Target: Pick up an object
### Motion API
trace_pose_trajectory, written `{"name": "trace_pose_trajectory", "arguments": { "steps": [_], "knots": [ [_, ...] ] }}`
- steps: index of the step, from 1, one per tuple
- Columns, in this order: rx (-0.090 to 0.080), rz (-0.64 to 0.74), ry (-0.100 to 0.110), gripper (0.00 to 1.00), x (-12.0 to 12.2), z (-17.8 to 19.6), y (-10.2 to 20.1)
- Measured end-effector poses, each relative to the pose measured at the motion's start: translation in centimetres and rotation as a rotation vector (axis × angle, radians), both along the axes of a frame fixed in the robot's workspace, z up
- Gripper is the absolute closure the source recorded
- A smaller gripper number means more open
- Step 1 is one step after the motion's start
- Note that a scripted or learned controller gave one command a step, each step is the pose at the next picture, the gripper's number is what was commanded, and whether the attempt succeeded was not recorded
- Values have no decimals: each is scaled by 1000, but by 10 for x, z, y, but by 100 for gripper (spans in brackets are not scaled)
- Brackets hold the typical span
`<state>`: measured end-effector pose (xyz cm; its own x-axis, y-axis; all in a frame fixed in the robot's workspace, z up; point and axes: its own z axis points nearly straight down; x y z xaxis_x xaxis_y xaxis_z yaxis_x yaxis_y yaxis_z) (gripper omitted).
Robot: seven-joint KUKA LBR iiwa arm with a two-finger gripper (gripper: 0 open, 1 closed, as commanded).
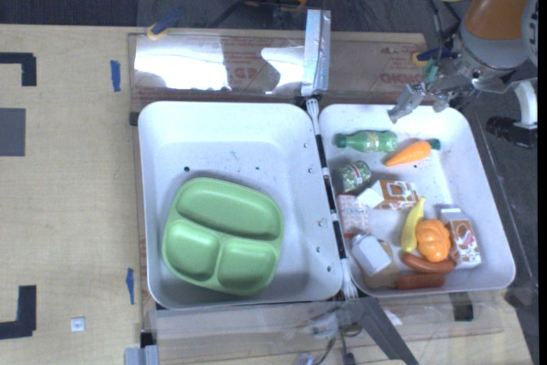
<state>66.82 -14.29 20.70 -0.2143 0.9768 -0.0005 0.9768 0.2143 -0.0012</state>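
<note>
A: Any pickup yet?

B: Nope. The two-finger gripper [416, 101] hangs over the right white bin's [489, 184] far edge; can't tell the jaws' state. Nearest: orange plastic carrot [408, 153], lying in that bin.

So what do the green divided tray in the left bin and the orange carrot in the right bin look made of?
The green three-compartment tray looks like moulded plastic with a matte finish: even colour, rounded edges, soft sheen. The orange carrot with a green top looks like toy plastic: uniform, smooth colour with a slight shine, though soft rubber can't be ruled out. Both white bins appear to be hard matte plastic.
</note>
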Motion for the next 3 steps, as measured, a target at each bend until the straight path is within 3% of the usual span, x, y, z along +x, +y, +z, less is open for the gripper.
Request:
{"name": "trace_pose_trajectory", "arguments": {
  "steps": [1, 2, 3],
  "knots": [
    [0, 33, -1, 0, 0, 80, 12],
    [0, 33, 0, 0, 0, 80, 12],
    [2, 229, 2, 0, -19, -34, 23]
  ]
}}
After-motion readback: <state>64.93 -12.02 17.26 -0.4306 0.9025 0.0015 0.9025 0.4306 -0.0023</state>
